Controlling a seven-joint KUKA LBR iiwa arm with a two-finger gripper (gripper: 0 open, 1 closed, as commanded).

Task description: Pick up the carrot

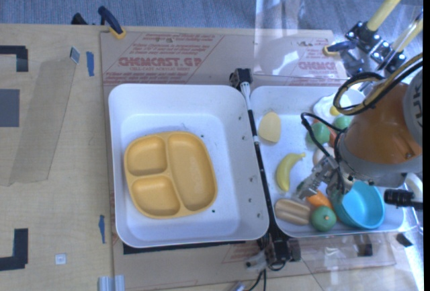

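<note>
While the grey arm with its orange band leans in from the right, the two-finger gripper (pixel 321 182) sits low in the right white bin (pixel 293 148), its metal fingers pointing down-left toward the near side. Fingers look parted, with nothing seen between them; how wide is hard to judge under the cabling.

Carrot, a small orange piece (pixel 319 200), lies just beside the fingertips on the near side, partly covered by them. Crowded all round: tan bread-roll shape (pixel 291 212) to its near left, green round fruit (pixel 324 218) touching on the near side, blue plastic bowl (pixel 361 205) close on the right. Yellow banana (pixel 289 169) just left of the gripper; pale yellow half-round piece (pixel 270 127) further off toward the far side.

Left white bin (pixel 121 148) holds a yellow three-compartment tray (pixel 170 173), well apart from the action.

Risks, as judgement:
- Fingers closing off-centre may pinch the green fruit or bowl rim instead of the carrot
- Small carrot could squirt out sideways against its neighbours
- Descent may shove the roll or banana
- Little of the carrot shows, so the grip may miss
</note>
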